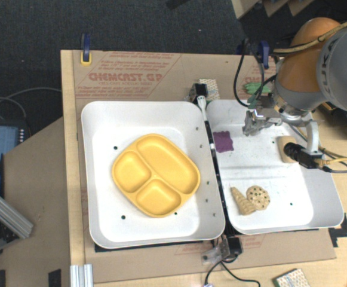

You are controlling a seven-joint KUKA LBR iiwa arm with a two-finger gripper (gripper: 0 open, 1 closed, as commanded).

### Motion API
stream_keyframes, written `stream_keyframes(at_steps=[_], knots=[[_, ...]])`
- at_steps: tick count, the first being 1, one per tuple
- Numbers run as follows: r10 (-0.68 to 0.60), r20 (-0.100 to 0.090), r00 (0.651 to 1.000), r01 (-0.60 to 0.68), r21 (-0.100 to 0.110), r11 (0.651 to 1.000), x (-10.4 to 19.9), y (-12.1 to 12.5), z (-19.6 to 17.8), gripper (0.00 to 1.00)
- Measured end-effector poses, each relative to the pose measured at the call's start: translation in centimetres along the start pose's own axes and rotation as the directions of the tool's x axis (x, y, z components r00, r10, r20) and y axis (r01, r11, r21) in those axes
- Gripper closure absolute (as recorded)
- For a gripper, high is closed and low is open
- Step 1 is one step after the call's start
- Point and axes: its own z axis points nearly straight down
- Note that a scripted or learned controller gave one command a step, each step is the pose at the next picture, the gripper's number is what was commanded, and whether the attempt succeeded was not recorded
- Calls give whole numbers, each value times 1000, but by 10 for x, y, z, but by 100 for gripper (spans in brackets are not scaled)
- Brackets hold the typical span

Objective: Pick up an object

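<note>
In the right bin (316,217) lie a purple block (223,141) near its left wall, and a tan cookie-like piece (257,197) with a pale cone-shaped piece (240,201) touching it near the front. My gripper (254,126) hangs over the back of the right bin, to the right of the purple block and apart from it. Nothing shows between its fingers. The left bin (95,160) holds a yellow divided plate (155,175) with three compartments.
The two bins sit side by side on a cardboard-covered bench (125,73). The arm's grey and orange body (316,58) looms over the back right corner. Clamps and cables sit between the bins at the back (200,91) and front (227,247).
</note>
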Motion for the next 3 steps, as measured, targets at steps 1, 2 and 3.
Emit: stream_keyframes(at_steps=[1,2,3], knots=[[7,6,1000,-7,-11,1000,-43,4,-68,100],[0,-2,1000,0,8,1000,6,5,24,100],[5,4,1000,-5,-10,1000,2,-12,-52,100]])
